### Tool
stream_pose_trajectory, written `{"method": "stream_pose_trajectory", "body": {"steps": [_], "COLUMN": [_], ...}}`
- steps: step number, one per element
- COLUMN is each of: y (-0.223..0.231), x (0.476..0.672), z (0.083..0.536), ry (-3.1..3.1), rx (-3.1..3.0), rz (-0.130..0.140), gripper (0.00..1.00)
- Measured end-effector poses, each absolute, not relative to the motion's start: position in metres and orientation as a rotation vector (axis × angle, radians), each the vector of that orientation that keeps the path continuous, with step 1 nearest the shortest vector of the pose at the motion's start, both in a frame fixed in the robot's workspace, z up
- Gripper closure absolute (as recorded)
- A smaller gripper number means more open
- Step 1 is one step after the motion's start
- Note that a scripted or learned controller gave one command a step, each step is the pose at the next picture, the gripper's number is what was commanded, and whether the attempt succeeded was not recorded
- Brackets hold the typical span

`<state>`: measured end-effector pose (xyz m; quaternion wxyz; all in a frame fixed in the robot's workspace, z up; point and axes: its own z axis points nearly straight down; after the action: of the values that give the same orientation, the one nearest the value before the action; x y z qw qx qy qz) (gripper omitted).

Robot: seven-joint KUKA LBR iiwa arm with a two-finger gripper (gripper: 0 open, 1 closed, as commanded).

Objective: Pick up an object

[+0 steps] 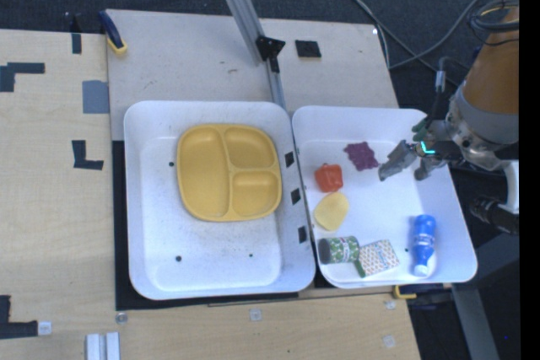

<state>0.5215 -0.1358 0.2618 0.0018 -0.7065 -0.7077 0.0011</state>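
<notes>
The two-finger gripper [405, 162] hung over the right white bin [439, 206], near that bin's far right corner, its fingers spread apart and holding nothing. No object had yet been taken.

The nearest candidate was the small purple crumpled piece [361, 154], lying near the bin's far edge, just beside the open fingers. It looked soft and light, likely to squash and give under the pads; a pinch across its bulk from above would probably hold. Close to it, toward the bin's left wall, sat the small red-orange block-like toy [329, 177], and next to that the pale yellow rounded piece [332, 211], smooth and possibly slippery. Along the near edge lay the green patterned can [340, 249] on its side, touching the small printed packet [377, 257]; the can would tend to roll. The blue and white plastic bottle [423, 244] lay near the near right corner, light but round, best gripped across its body.

The left white bin [139, 181] carried the yellow compartment plate [229, 172].
</notes>
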Motion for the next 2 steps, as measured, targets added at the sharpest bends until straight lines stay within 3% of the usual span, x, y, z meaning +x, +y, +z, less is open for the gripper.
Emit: {"method": "stream_pose_trajectory", "body": {"steps": [1, 2], "y": [-0.136, -0.136], "x": [0.522, 0.530], "z": [0.263, 0.215], "ry": [-2.223, -2.220], "rx": [-2.218, -2.217], "rz": [0.001, 0.006], "gripper": [0.00, 0.00]}}
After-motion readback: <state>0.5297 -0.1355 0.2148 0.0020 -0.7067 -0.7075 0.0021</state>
